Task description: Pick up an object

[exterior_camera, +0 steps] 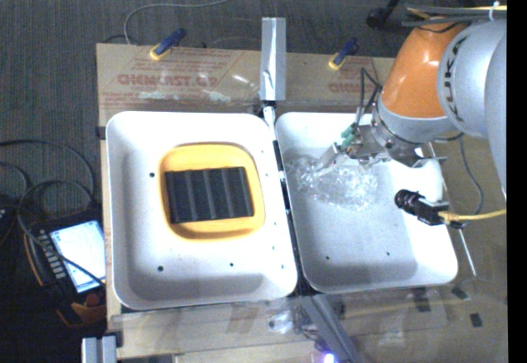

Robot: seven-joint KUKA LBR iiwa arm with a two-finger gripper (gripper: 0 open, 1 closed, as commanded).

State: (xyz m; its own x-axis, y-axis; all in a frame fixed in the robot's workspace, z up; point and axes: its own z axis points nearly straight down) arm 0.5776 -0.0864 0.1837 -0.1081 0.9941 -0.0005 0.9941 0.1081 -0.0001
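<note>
Tray [212, 193] in left bin [132, 271], wrapper [338, 184] in right bin [395, 267]

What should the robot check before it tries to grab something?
1. Something to grab in the right bin: ok, a crinkly clear wrapper lies there.
2. Gripper near the wrapper: ok, it is at the wrapper's upper edge.
3. Fingers open or shut: cannot tell.
4. Wrapper between the fingers: cannot tell.
5. Yellow tray out of the way: ok, it lies in the left bin.
</note>
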